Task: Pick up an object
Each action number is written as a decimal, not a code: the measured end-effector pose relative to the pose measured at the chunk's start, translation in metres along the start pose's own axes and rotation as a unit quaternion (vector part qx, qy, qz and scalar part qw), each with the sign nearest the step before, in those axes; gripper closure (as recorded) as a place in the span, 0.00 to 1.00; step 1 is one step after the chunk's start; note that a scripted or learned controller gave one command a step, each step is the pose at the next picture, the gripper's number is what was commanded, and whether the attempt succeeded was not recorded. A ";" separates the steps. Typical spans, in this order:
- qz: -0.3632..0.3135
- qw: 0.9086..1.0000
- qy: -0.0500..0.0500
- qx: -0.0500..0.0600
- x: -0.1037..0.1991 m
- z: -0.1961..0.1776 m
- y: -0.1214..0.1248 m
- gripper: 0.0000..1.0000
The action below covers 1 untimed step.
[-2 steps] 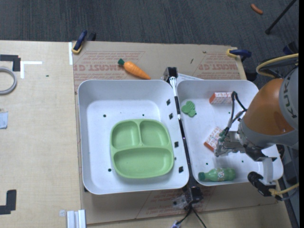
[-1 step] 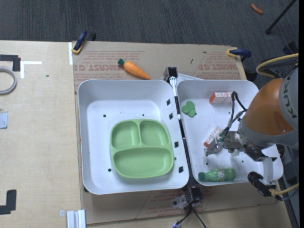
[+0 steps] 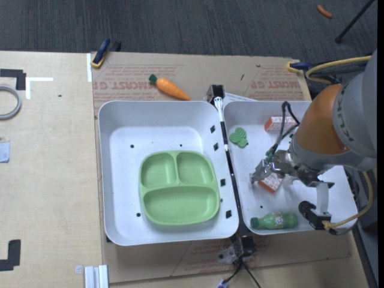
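My gripper (image 3: 264, 173) hangs low in the right bin (image 3: 252, 114), at its middle. A small orange and white box (image 3: 270, 184) lies right under and against its tip, partly covered by it. I cannot tell whether the box is gripped. A green bottle (image 3: 275, 221) lies on its side near the bin's front wall. A small green leafy toy (image 3: 239, 137) sits at the bin's back left. A red and white carton (image 3: 279, 123) rests at the back, partly behind the arm.
The left bin (image 3: 120, 161) holds a green divided plate (image 3: 179, 188). An orange carrot (image 3: 170, 87) lies on the cardboard behind the bins. The arm's grey and orange body (image 3: 327, 131) covers the right bin's right side, with a cable looping near the front right corner.
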<state>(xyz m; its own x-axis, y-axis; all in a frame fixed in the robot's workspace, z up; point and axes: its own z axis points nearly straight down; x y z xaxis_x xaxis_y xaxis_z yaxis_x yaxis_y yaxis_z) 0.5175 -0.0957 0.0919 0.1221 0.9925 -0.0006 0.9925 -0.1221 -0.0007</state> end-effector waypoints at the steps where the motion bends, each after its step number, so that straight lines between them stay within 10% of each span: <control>1: 0.000 1.000 0.000 0.000 0.000 -0.009 0.000 1.00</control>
<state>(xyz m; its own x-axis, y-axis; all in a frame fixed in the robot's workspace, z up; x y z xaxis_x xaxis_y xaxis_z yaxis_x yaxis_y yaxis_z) 0.5176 -0.0961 0.1013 0.1225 0.9925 -0.0003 0.9925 -0.1225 -0.0017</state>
